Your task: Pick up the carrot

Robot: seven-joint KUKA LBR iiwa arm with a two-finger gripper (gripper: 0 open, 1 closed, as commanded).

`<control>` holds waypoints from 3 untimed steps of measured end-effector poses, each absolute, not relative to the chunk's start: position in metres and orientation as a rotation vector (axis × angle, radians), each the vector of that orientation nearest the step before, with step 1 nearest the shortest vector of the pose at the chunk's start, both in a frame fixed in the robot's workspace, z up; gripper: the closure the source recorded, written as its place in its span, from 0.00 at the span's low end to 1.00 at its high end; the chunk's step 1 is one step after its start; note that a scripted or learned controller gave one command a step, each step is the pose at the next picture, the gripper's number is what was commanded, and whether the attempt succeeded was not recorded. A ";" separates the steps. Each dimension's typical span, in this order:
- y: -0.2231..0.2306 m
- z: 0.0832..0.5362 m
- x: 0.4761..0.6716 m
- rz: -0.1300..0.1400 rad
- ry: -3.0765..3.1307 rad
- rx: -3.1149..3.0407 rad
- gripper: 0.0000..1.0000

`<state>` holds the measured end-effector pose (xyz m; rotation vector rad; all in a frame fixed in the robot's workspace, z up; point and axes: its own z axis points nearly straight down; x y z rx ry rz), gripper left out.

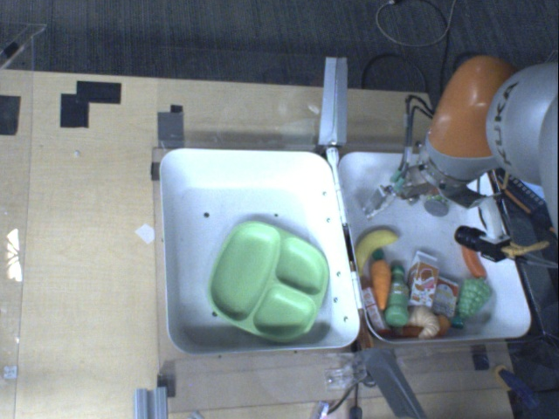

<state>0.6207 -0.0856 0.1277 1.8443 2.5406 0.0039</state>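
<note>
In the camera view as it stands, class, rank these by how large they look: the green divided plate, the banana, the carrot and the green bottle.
1. Green divided plate, clearly the largest.
2. Banana.
3. Carrot and green bottle: they look much alike in size and other items partly hide them, so I leave them unranked.

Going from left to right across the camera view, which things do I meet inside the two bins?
green divided plate in the left bin → carrot → green bottle → small carton → green bumpy toy, all in the right bin. The banana overlaps the carrot's position, so I leave it out.
</note>
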 end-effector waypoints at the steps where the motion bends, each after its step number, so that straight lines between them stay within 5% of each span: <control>1: -0.085 0.139 0.623 0.010 2.536 1.841 1.00; 2: -0.085 0.139 0.623 0.010 2.536 1.841 0.00; 3: -0.088 0.091 0.561 0.007 2.633 1.703 0.00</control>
